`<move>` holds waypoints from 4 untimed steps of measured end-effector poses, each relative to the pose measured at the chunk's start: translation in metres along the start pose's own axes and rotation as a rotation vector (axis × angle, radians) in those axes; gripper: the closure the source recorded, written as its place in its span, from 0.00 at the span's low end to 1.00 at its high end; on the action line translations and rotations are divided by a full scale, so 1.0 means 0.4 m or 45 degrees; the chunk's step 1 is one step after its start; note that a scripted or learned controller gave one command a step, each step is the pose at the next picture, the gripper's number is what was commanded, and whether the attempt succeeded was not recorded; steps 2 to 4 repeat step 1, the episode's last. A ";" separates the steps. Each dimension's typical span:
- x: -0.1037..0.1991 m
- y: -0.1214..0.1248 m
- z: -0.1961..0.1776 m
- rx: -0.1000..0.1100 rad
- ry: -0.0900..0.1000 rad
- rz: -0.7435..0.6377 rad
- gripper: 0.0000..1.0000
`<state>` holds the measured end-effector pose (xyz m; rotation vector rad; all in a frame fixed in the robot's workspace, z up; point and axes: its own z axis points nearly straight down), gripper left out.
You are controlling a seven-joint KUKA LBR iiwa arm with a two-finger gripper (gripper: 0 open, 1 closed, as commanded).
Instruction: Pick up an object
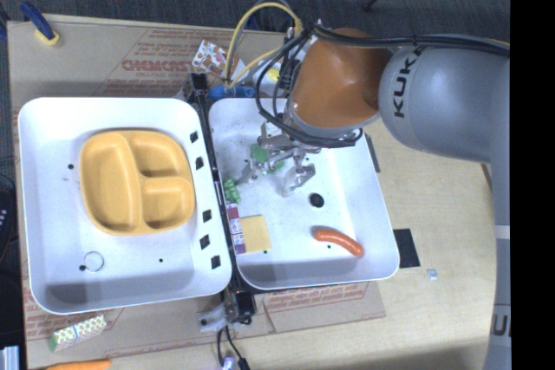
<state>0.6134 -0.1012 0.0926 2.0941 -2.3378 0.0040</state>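
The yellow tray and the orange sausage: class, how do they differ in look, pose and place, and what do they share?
The yellow tray is broad with three compartments; the orange sausage is slim and slightly curved. The tray lies in the left bin, the sausage in the right bin. The tray is far larger. Both lie flat, apart from the gripper.

A yellow divided tray (137,180) is seen in the white left bin (35,212). In the white right bin (368,212) are seen an orange sausage (338,241), a pale yellow square (255,232), a green piece (231,187) and a black spot (316,201). The arm (442,100) is grey with an orange band (334,87).
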 end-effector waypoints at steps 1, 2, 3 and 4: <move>0.001 0.107 0.003 -0.005 -0.006 -0.604 0.00; 0.001 0.107 0.003 -0.005 -0.006 -0.604 0.00; 0.001 0.107 0.003 -0.005 -0.006 -0.604 0.00; 0.001 0.107 0.003 -0.005 -0.006 -0.604 0.00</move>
